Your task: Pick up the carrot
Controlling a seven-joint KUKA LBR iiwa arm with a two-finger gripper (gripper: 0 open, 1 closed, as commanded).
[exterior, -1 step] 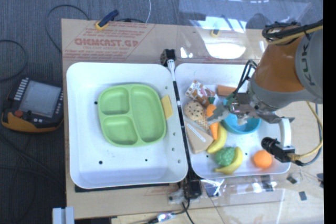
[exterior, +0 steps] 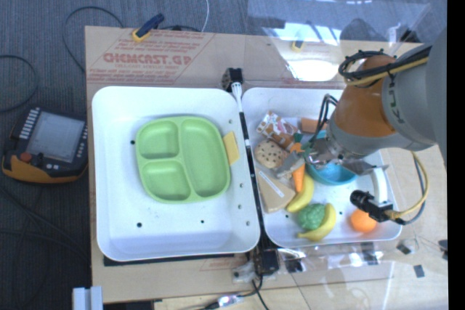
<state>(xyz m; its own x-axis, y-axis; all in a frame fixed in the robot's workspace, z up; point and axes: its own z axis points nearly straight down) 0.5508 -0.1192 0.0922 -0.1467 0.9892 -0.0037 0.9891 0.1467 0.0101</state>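
The carrot (exterior: 298, 176) is a short orange piece lying in the right bin (exterior: 256, 128), between a cookie (exterior: 267, 154) and a blue bowl (exterior: 332, 173). It rests just above the tip of a banana (exterior: 303, 194). My gripper (exterior: 311, 155) hangs low over the middle of the right bin, right above and slightly to the right of the carrot, among the crowded food. The arm's grey body and orange band (exterior: 363, 112) hide the bin's right side behind it.
The right bin also holds a snack packet (exterior: 276, 128), a bread slice (exterior: 272, 192), broccoli (exterior: 312, 215), a second banana (exterior: 321, 226) and an orange (exterior: 362, 222). A green divided plate (exterior: 180, 158) sits in the left bin (exterior: 116, 214).
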